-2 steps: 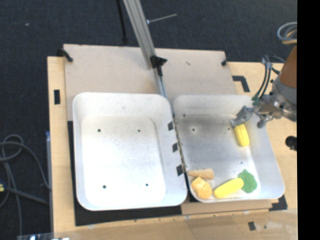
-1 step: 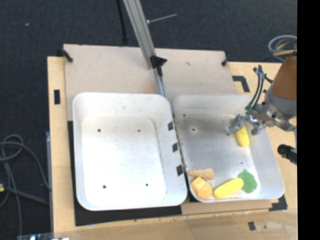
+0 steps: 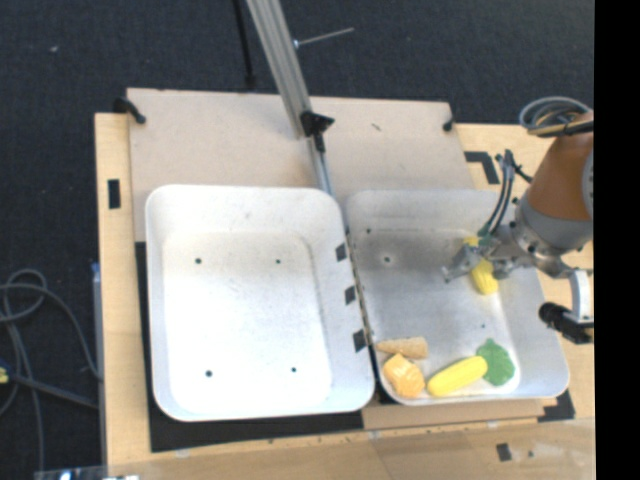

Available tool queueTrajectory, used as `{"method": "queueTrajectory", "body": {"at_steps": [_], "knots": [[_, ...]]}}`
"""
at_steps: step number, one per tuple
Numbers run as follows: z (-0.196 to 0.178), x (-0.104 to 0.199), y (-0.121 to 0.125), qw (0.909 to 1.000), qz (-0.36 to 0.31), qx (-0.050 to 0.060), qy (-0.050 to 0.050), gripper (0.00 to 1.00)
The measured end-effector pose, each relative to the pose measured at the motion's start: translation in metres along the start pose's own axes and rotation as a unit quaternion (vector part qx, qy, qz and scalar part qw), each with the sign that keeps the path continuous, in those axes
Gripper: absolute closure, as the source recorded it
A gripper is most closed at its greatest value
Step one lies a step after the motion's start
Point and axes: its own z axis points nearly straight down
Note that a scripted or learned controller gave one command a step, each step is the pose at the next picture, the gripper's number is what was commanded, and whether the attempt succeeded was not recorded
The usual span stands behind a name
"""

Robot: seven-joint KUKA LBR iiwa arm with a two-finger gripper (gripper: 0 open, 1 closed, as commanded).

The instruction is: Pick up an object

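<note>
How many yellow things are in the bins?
2. One small yellow piece sits at the gripper in the right bin; one long yellow object lies along its front edge. The arm may hide more.

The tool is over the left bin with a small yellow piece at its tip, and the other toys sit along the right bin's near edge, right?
Not quite. The camera view shows the tool over the right bin, not the left; the rest stands.

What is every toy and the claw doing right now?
claw: low in the right bin, around a small yellow piece
yellow banana: lying flat by the near rim
green toy: touching the banana
orange block: near corner
tan piece: lying flat
</note>
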Motion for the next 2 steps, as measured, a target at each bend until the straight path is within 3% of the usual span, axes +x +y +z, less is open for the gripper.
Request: {"method": "queueTrajectory", "body": {"at_steps": [1, 2], "knots": [[-0.016, -0.001, 0.002, 1.0, 0.001, -0.005, -0.001, 1.0], [-0.08, -0.008, 0.002, 1.0, 0.001, -0.001, 0.002, 1.0]]}}
